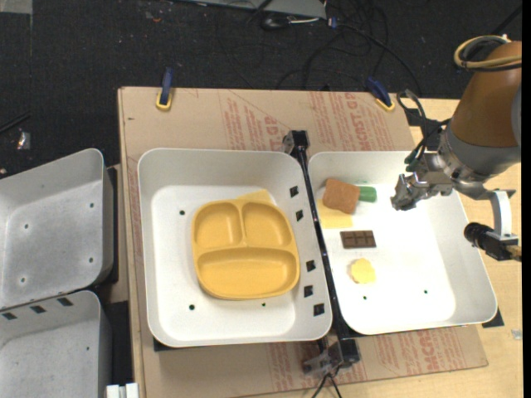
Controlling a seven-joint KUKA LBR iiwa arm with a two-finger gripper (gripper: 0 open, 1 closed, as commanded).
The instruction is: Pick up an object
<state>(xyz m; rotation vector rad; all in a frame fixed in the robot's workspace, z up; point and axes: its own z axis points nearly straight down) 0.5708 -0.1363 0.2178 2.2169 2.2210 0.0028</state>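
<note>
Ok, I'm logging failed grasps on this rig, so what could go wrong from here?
The brown block, green piece and yellow slice crowd together, so the gripper may nudge neighbours or catch two. The flat chocolate bar and yellow disc offer little to pinch and may slip.

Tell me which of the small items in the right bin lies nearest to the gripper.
The green piece, just left of the gripper. The brown block, chocolate bar and yellow disc lie farther left or lower.
</note>
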